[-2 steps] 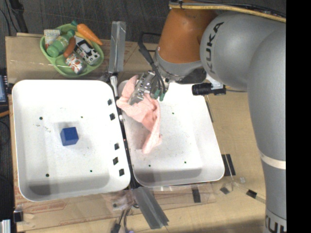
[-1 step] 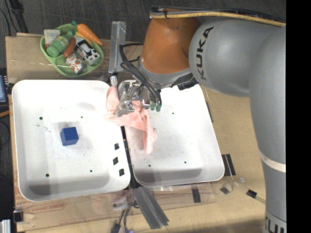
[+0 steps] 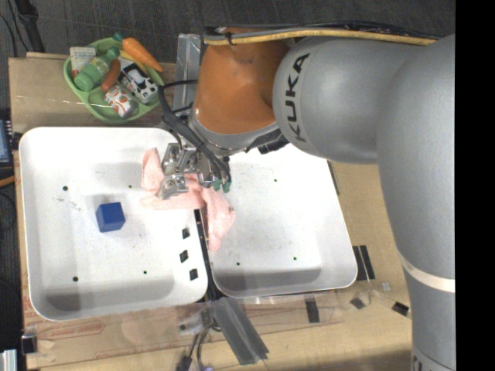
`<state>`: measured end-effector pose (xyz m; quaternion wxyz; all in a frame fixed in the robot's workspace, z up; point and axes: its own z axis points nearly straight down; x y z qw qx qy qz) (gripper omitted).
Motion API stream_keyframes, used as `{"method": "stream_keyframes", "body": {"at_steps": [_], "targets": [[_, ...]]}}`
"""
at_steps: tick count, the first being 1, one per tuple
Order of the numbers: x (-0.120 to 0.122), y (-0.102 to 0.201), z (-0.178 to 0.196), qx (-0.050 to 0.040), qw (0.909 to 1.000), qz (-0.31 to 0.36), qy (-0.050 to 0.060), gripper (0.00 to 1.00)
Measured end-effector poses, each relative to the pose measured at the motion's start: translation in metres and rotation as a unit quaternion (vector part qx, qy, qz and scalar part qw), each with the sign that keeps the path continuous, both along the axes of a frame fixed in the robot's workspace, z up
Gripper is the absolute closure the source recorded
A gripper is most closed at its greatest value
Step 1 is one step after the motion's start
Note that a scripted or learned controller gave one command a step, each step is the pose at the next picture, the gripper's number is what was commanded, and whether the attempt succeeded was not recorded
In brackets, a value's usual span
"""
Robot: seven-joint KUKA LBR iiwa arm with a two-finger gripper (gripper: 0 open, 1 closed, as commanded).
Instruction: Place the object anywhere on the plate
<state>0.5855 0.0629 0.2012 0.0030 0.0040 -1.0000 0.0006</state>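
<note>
Gripper set low over the pink plate at the seam between the two white bins.

"KUKA" is read on the grey arm [image 3: 340, 91]. A blue cube [image 3: 110, 216] is held in the left bin [image 3: 46, 284]; a green bowl [image 3: 85, 99] of toy food is seen behind it. The pink plate [image 3: 216, 215] is draped across both bins' shared edge. The gripper [image 3: 189, 176] is lowered onto the plate; its opening cannot be told.

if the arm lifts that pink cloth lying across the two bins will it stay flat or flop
Probably flop: the pink cloth lies crumpled and draped over the divider between the bins, so it looks soft. It likely weighs little and may snag or drag on that rim. The gripper sits right on it.
</note>
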Motion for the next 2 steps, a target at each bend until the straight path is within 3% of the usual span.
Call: {"method": "stream_keyframes", "body": {"at_steps": [1,2], "targets": [[-0.0188,0.0441,0.0137,-0.0004,1.0000,0.001,0.000,1.00],[-0.0187,0.0439,0.0138,-0.0003,1.0000,0.001,0.000,0.00]]}}
